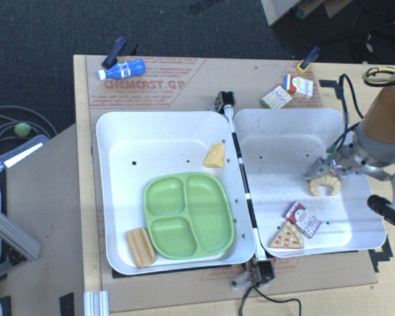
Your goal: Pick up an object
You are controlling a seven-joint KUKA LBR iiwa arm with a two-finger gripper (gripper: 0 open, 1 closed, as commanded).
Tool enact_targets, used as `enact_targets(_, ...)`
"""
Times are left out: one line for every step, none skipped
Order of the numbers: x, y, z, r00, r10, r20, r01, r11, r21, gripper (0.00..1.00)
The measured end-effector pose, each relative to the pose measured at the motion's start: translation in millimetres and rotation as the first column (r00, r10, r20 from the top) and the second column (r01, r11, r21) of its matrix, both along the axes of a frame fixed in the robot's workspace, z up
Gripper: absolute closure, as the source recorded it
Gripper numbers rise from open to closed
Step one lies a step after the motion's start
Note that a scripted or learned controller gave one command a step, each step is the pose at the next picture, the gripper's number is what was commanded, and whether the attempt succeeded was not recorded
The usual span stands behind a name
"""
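over the right bin (276, 120), tool (324, 170) above croissant (325, 187)

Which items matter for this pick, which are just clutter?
In play: end effector, croissant right under it, pizza slice and red packet in the same bin.

Clutter: green tray, cheese wedge, bread, blue bottle, carton.

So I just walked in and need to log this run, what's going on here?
The arm has reached into the right bin from the right, and its claw is down at a croissant there. Whether it has a grip is unclear. A slice of pizza and a small red packet lie nearby. The left bin has a green tray, a cheese wedge and a bread piece.
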State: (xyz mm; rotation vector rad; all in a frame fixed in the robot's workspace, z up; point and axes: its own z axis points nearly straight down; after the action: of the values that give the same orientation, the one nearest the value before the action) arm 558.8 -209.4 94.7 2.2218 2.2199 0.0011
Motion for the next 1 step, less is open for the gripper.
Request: enact_targets(14.9,78.7,-9.3,1.000,0.002,0.000,-0.002,1.000,0.002,1.00)
